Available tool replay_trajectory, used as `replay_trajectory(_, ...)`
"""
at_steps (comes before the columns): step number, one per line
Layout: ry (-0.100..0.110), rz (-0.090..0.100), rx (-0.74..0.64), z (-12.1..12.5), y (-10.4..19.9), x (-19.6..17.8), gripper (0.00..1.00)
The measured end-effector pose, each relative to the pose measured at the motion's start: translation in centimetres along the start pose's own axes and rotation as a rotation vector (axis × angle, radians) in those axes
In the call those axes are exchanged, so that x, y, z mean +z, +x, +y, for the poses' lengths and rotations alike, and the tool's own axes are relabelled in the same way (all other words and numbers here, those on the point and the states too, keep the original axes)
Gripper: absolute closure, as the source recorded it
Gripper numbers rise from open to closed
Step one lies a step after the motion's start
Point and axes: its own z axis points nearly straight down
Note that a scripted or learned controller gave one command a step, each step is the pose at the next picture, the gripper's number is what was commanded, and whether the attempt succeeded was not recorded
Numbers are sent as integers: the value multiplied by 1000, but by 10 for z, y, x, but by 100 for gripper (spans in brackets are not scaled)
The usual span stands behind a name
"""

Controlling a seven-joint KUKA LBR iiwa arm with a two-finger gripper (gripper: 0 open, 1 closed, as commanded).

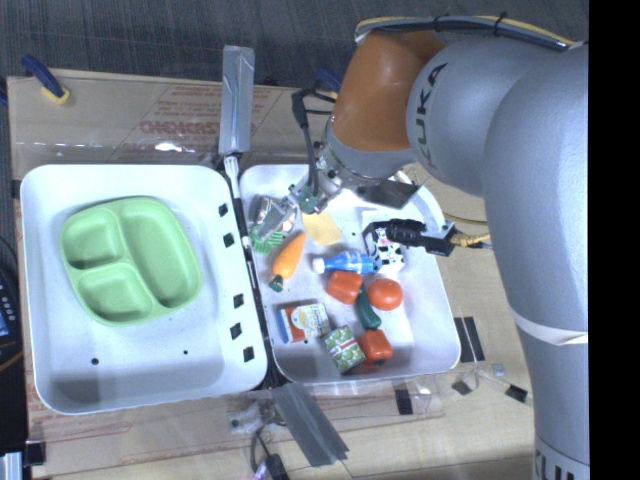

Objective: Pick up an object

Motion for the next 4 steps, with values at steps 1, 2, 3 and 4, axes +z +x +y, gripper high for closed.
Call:
replay_trajectory(1, 2, 2, -82, -53, -10, 7, 0)
replay_trajectory(2, 2, 4, -126, -53, -30, 109, 0)
replay_trajectory(3, 1, 0, -129, -52, -31, 98, 100)
replay_trajectory(4, 2, 3, 6, -111, -67, 107, 100)
